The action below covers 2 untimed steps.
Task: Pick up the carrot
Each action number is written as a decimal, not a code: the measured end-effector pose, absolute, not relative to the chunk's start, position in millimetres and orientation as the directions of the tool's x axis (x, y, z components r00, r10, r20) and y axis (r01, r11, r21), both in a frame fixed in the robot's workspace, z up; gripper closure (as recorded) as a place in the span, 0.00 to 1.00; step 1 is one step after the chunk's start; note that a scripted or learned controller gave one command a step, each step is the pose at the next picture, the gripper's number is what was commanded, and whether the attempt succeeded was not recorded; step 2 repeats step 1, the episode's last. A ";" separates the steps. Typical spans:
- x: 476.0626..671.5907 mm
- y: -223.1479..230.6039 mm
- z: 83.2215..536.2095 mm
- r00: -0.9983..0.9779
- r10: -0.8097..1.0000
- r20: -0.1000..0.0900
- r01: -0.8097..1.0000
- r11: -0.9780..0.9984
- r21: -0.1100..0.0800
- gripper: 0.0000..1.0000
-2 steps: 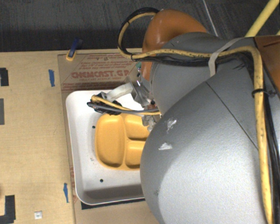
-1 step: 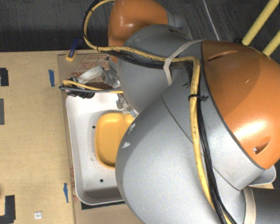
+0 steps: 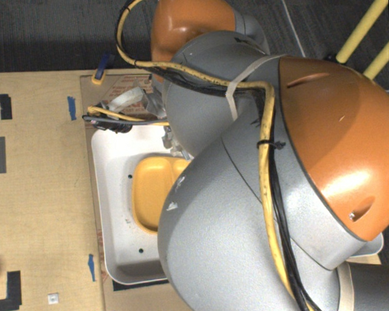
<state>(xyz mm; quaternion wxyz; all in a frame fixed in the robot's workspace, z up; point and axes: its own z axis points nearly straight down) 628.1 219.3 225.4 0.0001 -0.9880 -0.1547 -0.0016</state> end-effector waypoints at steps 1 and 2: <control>628.5 219.7 235.3 0.952 0.305 0.005 0.305 -0.952 0.001 1.00; 628.5 219.7 235.3 0.952 0.305 0.005 0.305 -0.952 0.001 1.00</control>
